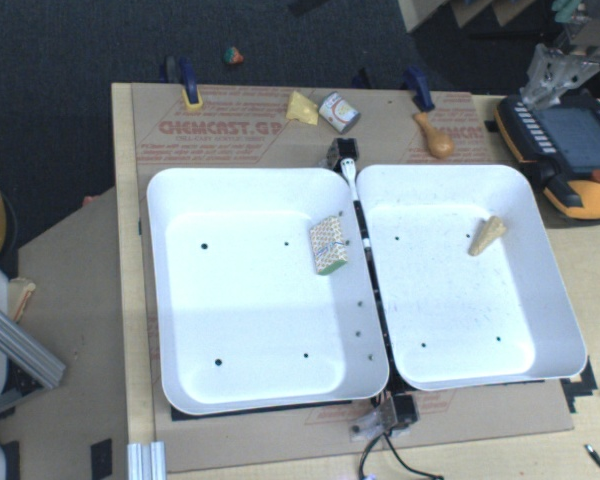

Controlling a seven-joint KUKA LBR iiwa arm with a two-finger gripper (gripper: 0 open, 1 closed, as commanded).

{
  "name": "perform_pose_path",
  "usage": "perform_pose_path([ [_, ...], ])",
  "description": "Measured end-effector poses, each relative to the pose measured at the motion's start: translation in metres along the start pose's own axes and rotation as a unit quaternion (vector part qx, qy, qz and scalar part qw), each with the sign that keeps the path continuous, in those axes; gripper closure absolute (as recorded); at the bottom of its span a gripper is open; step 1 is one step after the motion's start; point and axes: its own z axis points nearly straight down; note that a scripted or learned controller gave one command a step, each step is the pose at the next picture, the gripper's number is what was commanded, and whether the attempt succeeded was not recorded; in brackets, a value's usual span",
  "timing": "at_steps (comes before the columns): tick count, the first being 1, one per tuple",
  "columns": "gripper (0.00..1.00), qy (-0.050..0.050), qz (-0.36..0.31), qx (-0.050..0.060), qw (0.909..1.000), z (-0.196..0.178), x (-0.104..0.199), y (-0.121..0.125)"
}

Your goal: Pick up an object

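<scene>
Here, two candidates lie in the bins. In the left bin [180, 268], close to its right wall and toward the far side, rests a small patterned packet [328, 243], flat on the floor of the bin and turned a little off square. In the right bin [540, 298], toward the far right part, lies a tan cone-shaped piece [487, 234], on its side with the narrow end pointing toward the near left. The two are well apart, with the bins' shared edge between them.

Of the hand I cannot tell whether it stands apart or together.

By my judgement the packet is light and somewhat soft, probably a wrapped or cardboard item; it lies low, so the hold should go across its shorter width, pressing down close to the bin floor, and its nearness to the wall leaves little room on that side. The cone looks light and stiff, likely to roll or slip; it is best taken across its thicker end.

On the surface [280, 118] beyond the bins lie a yellow wedge [302, 109], a small box [339, 112] and a wooden pear-like piece [434, 136].
</scene>
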Motion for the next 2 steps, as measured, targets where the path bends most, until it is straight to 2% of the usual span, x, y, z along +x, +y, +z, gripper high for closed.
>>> perform_pose_path([
  [1,1.00,0.003,0.004,0.012,0.9999,0.111,-0.033,-0.060],
  [2,1.00,0.004,-0.002,0.008,1.0000,0.153,0.046,-0.072],
])
